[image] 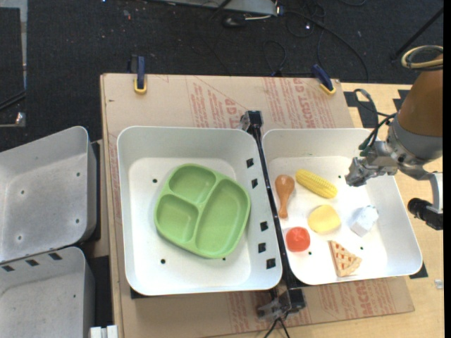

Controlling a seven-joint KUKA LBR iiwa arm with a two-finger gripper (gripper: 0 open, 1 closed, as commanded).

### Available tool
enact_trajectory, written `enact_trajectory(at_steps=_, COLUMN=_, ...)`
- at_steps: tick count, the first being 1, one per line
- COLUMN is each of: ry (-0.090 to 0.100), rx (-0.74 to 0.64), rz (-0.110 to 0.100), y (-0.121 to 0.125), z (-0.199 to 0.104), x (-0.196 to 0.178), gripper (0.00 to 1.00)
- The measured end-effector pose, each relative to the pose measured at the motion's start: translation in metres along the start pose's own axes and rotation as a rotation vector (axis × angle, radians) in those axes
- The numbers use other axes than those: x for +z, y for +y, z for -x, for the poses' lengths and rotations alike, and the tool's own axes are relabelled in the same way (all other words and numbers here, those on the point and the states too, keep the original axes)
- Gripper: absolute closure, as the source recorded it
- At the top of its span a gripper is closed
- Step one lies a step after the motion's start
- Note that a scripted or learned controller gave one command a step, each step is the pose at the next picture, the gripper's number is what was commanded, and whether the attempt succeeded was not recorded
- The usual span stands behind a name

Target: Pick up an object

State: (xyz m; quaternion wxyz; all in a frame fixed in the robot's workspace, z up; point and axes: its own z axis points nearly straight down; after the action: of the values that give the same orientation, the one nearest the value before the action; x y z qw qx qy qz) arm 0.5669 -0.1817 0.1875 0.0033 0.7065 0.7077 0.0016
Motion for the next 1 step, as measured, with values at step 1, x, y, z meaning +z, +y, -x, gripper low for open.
enact_trajectory(at_steps=1, ry=0.001, rx=-0.001, rz=-0.002, y=0.0013, z=0.0003, x=-0.0373, gripper=1.0)
